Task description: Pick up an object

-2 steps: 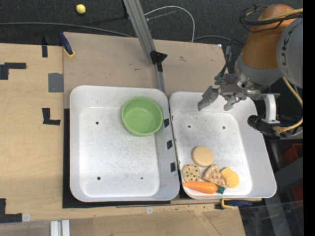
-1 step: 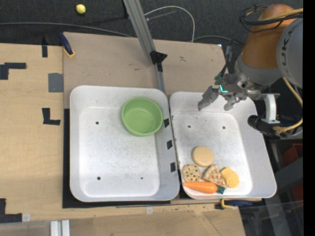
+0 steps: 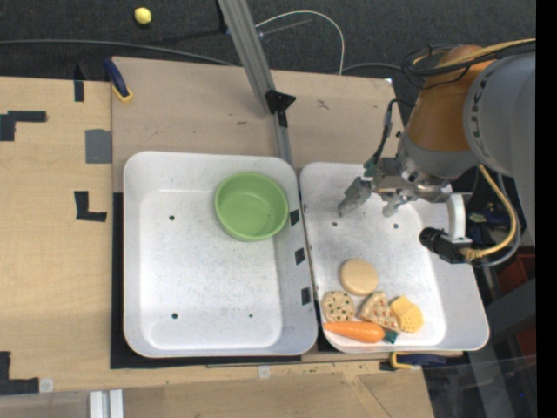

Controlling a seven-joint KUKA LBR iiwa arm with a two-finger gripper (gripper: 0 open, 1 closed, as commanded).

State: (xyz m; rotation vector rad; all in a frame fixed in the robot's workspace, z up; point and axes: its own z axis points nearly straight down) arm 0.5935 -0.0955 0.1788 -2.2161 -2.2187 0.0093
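My gripper (image 3: 372,202) hangs over the far part of the right bin (image 3: 452,320), its two fingers spread open with nothing between them. Near that bin's front lie several toy foods: a round tan bun (image 3: 359,277), a waffle-like cookie (image 3: 338,306), an orange carrot (image 3: 354,331), a yellow corn piece (image 3: 407,313) and a tan pretzel-like piece (image 3: 377,307). They sit well below the gripper in the view, apart from it. A green bowl (image 3: 251,205) stands upright in the far right part of the left bin (image 3: 148,259).
A grey metal pole (image 3: 248,46) slants from the top down to the gap between the bins. A black cable fitting (image 3: 439,244) hangs off the arm over the right bin's right side. A yellow ball (image 3: 143,15) lies on the dark floor beyond the bench.
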